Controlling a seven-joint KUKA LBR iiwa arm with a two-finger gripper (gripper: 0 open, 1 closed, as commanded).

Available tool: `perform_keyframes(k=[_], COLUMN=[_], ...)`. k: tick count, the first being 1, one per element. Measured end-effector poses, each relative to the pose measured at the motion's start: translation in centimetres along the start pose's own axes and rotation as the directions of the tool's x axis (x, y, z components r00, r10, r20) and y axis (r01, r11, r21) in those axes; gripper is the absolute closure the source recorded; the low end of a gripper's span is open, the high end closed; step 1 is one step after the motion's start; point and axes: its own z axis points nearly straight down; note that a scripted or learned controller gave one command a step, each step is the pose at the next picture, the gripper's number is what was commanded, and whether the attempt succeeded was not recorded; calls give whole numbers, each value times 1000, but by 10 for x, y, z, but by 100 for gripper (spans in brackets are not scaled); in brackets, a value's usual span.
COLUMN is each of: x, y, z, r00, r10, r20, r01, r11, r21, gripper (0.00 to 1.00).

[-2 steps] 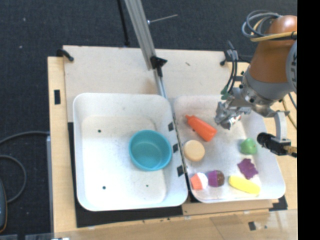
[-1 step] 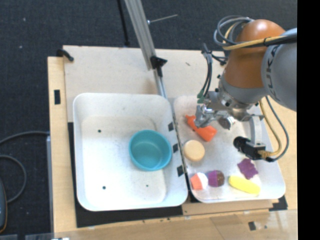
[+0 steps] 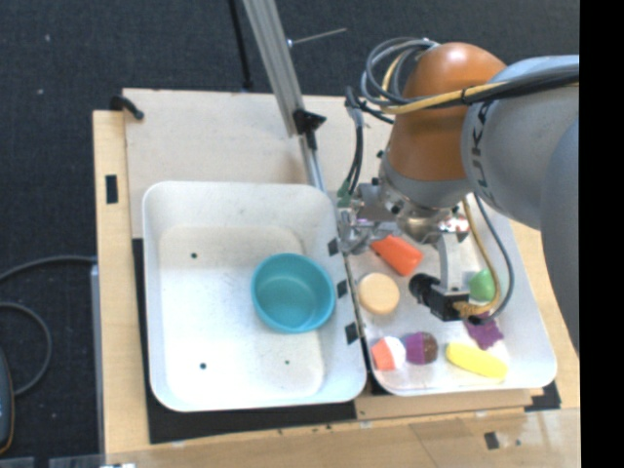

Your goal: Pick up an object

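My gripper (image 3: 369, 224) hangs low over the far left part of the right bin (image 3: 531, 344), close to the wall between the two bins. An orange, carrot-like piece (image 3: 396, 253) lies just to its right and below it, touching or nearly touching it. A round beige piece (image 3: 379, 294) sits a little nearer the front. In the left bin (image 3: 185, 252) stands a blue bowl (image 3: 292, 292). The grey arm with its orange band covers the far part of the right bin.
Along the right bin's front lie a red and white piece (image 3: 388, 353), a dark purple ball (image 3: 421, 348), a yellow piece (image 3: 477, 361) and a purple piece (image 3: 485, 331). A green piece (image 3: 482, 285) sits further right. A metal pole (image 3: 278, 61) rises behind the bins.
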Motion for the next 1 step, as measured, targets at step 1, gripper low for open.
perform_keyframes(k=[1], x=[47], y=[6], z=[-2], r00=[1000], r10=[1], r20=[0], r01=[-1], r11=[1000], r21=[-1], gripper=[100])
